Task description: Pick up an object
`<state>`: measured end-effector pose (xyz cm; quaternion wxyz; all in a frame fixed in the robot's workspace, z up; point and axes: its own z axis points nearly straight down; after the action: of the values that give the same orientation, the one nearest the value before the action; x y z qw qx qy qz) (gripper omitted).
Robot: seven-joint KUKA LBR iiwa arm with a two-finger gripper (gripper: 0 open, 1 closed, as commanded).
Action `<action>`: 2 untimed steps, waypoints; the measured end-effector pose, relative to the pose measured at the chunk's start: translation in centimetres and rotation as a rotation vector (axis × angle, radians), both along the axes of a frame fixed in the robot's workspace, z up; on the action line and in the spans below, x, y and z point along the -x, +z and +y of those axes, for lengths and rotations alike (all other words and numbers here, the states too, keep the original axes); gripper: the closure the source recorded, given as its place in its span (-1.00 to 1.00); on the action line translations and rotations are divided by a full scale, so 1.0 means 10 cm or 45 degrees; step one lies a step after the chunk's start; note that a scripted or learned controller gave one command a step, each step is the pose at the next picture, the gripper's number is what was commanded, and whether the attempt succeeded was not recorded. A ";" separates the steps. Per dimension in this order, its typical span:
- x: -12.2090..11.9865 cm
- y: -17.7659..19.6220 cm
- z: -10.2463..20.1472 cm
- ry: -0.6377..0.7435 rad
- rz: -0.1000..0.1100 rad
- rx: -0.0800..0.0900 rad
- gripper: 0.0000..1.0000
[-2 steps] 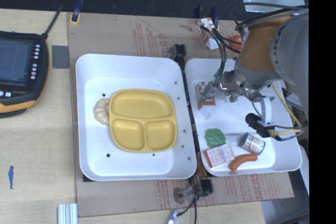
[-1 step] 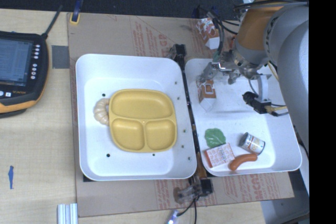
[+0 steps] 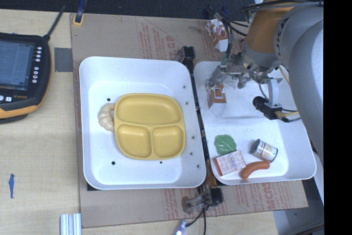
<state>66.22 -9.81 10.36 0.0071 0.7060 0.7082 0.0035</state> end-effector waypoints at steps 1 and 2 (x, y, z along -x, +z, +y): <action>0.00 0.00 -0.01 0.001 0.000 -0.001 -1.00; 0.00 0.00 0.01 0.000 0.000 0.001 -1.00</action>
<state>66.23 -9.67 10.36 0.0072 0.7059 0.7082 0.0033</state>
